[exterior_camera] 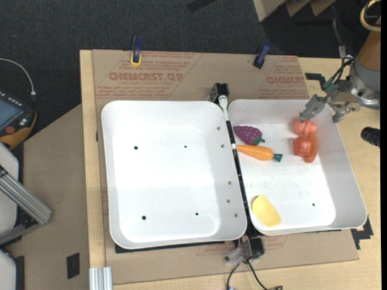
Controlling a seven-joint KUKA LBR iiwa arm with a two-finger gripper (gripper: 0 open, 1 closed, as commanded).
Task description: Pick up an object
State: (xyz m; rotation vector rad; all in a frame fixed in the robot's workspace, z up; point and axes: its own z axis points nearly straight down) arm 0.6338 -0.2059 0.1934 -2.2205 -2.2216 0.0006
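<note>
Your hand [322, 109] hovers at the right bin's [338, 180] far right, can't tell its state. Red pepper [305, 145] lies just beneath, likely the target since it's nearest.

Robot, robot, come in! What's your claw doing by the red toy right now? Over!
Gripper above the red toy in the right bin, nothing held. Carrot, grapes, yellow piece nearby, none blocking.

Dark carpet [91, 11] is covering the floor beyond the bench. A brown cardboard sheet [181, 71] is lying across the pale wooden benchtop [54, 162], with two blue clamps [136, 50] gripping its far edge.
</note>
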